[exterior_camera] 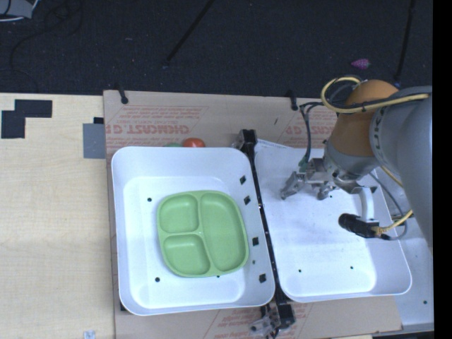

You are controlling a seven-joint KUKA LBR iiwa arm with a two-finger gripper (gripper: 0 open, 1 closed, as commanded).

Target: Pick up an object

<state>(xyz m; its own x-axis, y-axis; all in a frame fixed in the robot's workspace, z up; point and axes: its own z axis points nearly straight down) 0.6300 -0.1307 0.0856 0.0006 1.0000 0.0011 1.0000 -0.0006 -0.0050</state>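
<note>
The pale green, three-compartment plastic plate [202,233] lies flat in the middle of the left shallow white bin [134,189], well apart from the hand [305,184] and across the black dividing rim from it. It looks like the likeliest thing to pick up; its smooth, rounded, raised rim would probably give the fingers their only purchase, since the plate sits low and flush on the bin floor. The hand, a metal two-finger fitting under the grey arm with its orange band [357,129], hangs over the back part of the right white bin [385,277], on the side nearest the plate, with nothing between its fingers; how far apart they stand I cannot tell. Beyond the left bin's far wall, a small red rounded object [193,143] peeks out on the brown cardboard sheet [176,122] covering the light wooden worktop [49,224].
</note>
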